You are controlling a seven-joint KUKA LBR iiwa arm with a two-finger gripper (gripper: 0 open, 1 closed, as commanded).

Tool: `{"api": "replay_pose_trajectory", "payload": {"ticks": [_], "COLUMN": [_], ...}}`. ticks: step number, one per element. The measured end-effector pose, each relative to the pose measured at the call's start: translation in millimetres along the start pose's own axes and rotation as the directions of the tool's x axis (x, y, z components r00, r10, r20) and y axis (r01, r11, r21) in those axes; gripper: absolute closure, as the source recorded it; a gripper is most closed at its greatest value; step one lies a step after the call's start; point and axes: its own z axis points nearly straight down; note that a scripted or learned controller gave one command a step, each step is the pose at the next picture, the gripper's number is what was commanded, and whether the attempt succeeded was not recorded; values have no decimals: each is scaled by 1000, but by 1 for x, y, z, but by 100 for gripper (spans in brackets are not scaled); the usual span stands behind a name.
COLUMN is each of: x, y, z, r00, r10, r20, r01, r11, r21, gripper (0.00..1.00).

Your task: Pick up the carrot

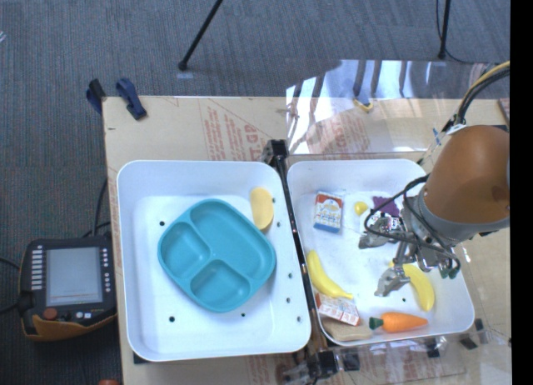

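Note:
The carrot (404,322) is orange with a green stub at its left end. It lies flat along the front wall of the right bin (391,171), near the front right corner. My gripper (381,264) hangs over the middle right of that bin, a little behind and to the left of the carrot. Its fingers are spread open with nothing between them, and it does not touch the carrot. The orange-banded wrist (470,179) covers the bin's right side.
A yellow lemon-like piece (422,287) lies just behind the carrot, right of the gripper. A banana (326,276), a small packet (341,312), a carton (329,211) and small purple and yellow bits share the bin. The left bin (133,208) holds a blue divided plate (216,254) and a yellow piece (262,207).

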Motion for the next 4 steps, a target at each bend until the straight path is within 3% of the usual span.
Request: {"api": "replay_pose_trajectory", "payload": {"ticks": [1, 2, 3, 4], "x": [35, -25, 21, -8], "y": [-5, -30, -17, 36], "z": [34, 39, 36, 40], "r00": [955, 957, 844, 787], "r10": [-296, -289, -536, -617], "r20": [26, 1, 10, 0], "r01": [296, 289, 536, 617], "r11": [955, 957, 844, 787], "r21": [10, 0, 7, -5], "gripper": [0, 0, 0, 0]}}
